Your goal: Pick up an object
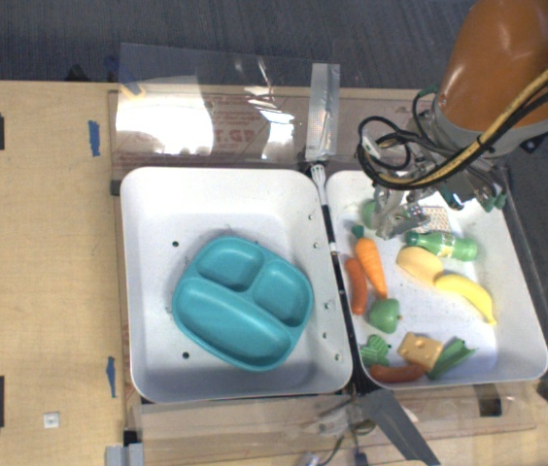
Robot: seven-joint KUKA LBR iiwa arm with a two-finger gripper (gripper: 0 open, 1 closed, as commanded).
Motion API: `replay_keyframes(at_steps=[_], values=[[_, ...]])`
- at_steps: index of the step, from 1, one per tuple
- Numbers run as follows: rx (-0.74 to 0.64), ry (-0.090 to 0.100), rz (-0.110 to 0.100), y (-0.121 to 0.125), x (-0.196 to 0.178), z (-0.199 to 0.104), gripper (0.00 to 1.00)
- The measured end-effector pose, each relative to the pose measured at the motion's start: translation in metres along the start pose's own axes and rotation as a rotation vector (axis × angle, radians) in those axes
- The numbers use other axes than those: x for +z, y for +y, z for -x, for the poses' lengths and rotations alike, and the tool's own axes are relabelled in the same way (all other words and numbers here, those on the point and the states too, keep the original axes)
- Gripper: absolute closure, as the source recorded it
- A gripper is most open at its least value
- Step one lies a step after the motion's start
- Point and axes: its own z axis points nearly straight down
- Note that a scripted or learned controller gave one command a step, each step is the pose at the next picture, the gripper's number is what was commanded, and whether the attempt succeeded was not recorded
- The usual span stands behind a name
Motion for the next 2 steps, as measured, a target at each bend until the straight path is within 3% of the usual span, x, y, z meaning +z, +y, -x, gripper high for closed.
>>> replay_keyframes(at_steps=[1,2], values=[[-0.001,-0.011,-0.004,0.000,-0.013,0.003,1.00],[-0.016,-0.001,-0.001,0.015,-0.032,0.039,1.00]])
